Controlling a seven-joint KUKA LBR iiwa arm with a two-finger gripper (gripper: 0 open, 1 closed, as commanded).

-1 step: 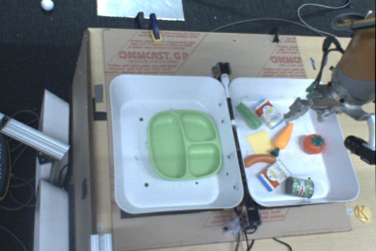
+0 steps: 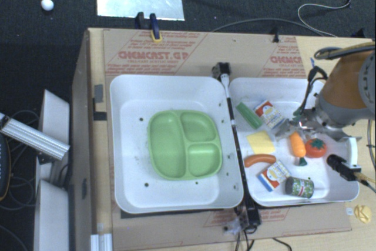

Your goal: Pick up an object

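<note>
The right bin holds several toy foods: a green cucumber, a small red and white carton, a yellow cheese slice, a red sausage, an orange carrot, a red tomato, a second carton and a dark can. My gripper hangs low over this bin, just above the carrot and tomato and to the right of the first carton. The grey and orange arm comes in from the right. Nothing shows between the fingers.
The left bin carries a green divided plate. A black divider bar runs between the bins. Cardboard lies under both bins, with cables at the back right.
</note>
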